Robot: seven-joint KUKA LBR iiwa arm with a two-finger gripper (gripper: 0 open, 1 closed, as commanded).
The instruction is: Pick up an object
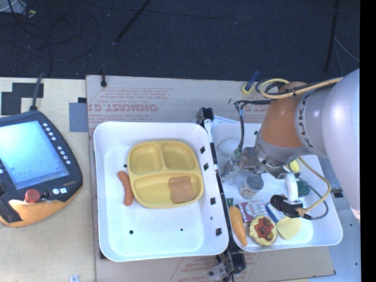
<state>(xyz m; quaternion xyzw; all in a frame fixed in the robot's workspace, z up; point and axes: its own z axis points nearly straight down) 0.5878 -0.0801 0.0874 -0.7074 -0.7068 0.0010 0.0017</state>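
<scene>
Carrot [237, 225] at right bin's near-left corner, long axis toward camera; pincer [251, 172] hangs behind it, state unclear.

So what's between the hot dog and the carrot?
The yellow plate holding a brown patty, then the bins' white walls, lie between hot dog and carrot.

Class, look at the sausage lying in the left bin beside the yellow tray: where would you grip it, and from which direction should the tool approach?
Grip the sausage around its middle, coming straight down from above. It lies flat on the left bin floor, long and narrow, running roughly top to bottom in the view, so the fingers should probably close across its short width. The yellow tray sits close on its right, so that finger has little room.
</scene>
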